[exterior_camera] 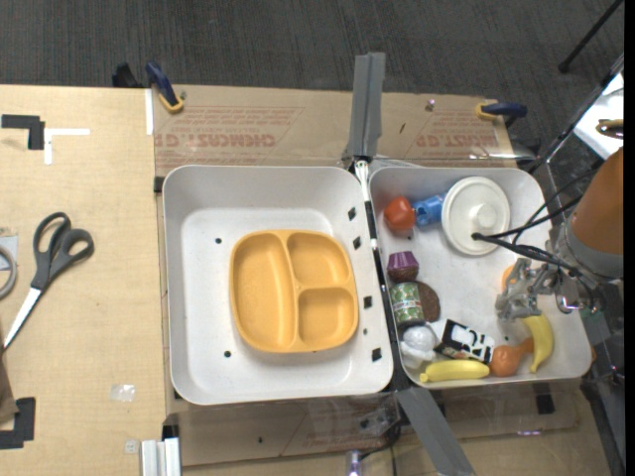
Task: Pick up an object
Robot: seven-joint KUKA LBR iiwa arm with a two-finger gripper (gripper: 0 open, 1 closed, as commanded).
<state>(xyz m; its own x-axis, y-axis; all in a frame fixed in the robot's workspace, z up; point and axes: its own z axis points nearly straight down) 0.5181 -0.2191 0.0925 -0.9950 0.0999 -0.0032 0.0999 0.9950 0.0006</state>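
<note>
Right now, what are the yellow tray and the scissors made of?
The yellow tray looks like smooth matte plastic: one even color, rounded molded compartments. The scissors seem to have dark plastic handles and pale metal blades, though the blades are too small to be sure.

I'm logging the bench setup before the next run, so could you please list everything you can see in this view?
white bins: two, white, side by side on the bench
divided plate: one, yellow-orange, in the left bin
bananas: two, yellow, front of the right bin
round dish: one, white, back of the right bin
red ball: one, red-orange, back left of the right bin
blue toy: one, blue, beside the red ball
can: one, green label, left side of the right bin
scissors: one pair, black handles, on the bench at left
clamps: two, blue, on the cardboard's back edge
gripper: one, metal, over the right bin's right side
</note>
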